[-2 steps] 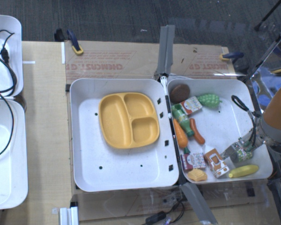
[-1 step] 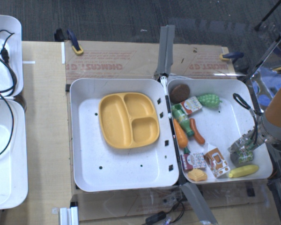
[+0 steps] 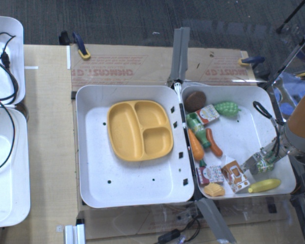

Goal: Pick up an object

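End effector (image 3: 262, 162) low in right bin (image 3: 244, 93) — grip state cannot tell. Yellow banana (image 3: 264, 185) just below it, long axis roughly left-right; snack packet (image 3: 235, 176) to its left.

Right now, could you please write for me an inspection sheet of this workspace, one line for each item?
Surface: brown board bench bearing two white bins side by side.
Job's things: right bin holds a brown round item, green knobbly item, carrot, sausage, yellow banana-like item, and small packets.
Clutter: left bin holds a yellow divided plate.
Grippers: hand low over the right bin's right side, near the banana-like item; whether it holds anything cannot be told.
Cables: black cables loop over white tubs at the left edge.
Surroundings: blue and yellow clamps at the board's far edge; dark floor beyond.
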Controlling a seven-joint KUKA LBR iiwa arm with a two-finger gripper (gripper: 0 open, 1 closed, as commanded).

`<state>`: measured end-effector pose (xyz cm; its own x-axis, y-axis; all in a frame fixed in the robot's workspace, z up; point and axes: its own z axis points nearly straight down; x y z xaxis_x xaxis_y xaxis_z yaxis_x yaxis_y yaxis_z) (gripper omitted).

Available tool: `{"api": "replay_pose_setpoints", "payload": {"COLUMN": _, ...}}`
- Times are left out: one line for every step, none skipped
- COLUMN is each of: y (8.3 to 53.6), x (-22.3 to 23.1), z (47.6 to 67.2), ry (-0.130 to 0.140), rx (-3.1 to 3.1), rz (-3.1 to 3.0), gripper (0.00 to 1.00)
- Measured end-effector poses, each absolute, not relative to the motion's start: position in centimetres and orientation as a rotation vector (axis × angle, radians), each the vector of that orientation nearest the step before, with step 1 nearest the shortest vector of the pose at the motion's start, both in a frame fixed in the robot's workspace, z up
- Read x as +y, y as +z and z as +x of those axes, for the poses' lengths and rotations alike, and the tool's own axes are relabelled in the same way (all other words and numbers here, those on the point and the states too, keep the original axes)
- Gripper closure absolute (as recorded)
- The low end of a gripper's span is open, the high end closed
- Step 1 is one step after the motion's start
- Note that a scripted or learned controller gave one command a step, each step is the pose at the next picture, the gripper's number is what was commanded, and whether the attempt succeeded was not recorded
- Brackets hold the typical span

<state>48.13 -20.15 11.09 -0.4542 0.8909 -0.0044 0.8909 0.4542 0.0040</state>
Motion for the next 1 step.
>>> {"api": "replay_pose_setpoints", "payload": {"y": 9.21, "x": -22.11, "z": 47.86, "ry": 0.002, "rx": 2.724, "rz": 1.562, "gripper": 0.00}}
